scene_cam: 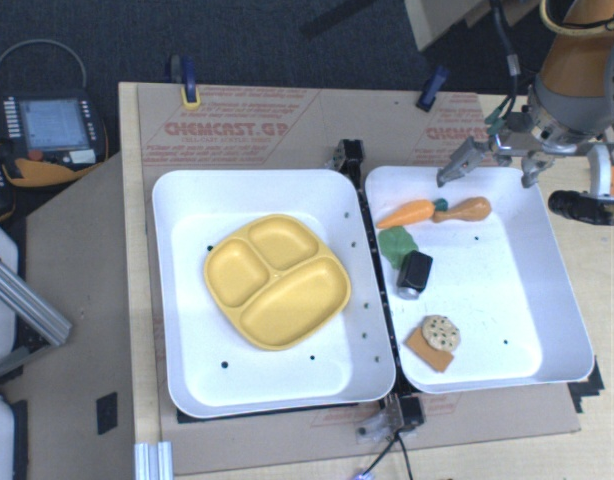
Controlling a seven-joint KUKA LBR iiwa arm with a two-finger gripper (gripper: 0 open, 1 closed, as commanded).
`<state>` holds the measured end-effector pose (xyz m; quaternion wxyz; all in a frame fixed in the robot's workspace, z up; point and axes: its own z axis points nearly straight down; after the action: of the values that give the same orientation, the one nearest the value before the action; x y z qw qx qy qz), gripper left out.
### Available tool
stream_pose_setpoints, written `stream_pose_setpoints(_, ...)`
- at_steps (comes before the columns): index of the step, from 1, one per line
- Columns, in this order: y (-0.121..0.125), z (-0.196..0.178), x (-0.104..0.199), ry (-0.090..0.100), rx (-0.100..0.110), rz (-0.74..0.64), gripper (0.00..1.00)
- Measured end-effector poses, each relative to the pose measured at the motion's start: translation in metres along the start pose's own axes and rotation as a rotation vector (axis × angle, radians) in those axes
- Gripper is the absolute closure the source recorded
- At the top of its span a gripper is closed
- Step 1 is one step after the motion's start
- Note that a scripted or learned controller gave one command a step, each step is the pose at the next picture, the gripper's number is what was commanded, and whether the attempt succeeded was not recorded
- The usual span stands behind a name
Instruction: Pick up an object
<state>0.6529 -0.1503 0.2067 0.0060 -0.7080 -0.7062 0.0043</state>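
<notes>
1. Spread wide and holding nothing, the tool (492, 163) hangs over the far edge of the right bin (547, 268), its two fingers (455, 167) splayed out to either side.
2. Much of the arm (577, 58) is cut off at the top right corner, so little past the orange band and grey wrist can be made out.
3. A dark blocky thing (415, 271) lies near the right bin's left wall; what it is cannot be told at this size.
4. A green piece (396, 244) touches it on the far side, its shape unclear.
5. Nearest the tool, a carrot (407, 213) and a tan, rod-like thing (465, 209) lie end to end across the far part of the right bin, just below the fingers but apart from them.
6. A round cookie (440, 332) rests on an orange slab (425, 351) toward the near side of the same bin.
7. The left bin (177, 268) carries a yellow divided plate (277, 281) with three compartments, sitting slightly turned.
8. Both bins rest on a printed cardboard sheet (287, 118) on the table (607, 268), clamped at its far edge by a yellow clip (190, 93).
9. Dark carpet (237, 18) lies beyond, and a handheld control pendant (49, 133) with a coiled cable sits at the left.
</notes>
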Motion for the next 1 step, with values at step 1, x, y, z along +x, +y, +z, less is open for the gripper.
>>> stream_pose_setpoints(1,0.0024,-0.0080,0.0006,-0.002,-0.013,-0.003,0.00)
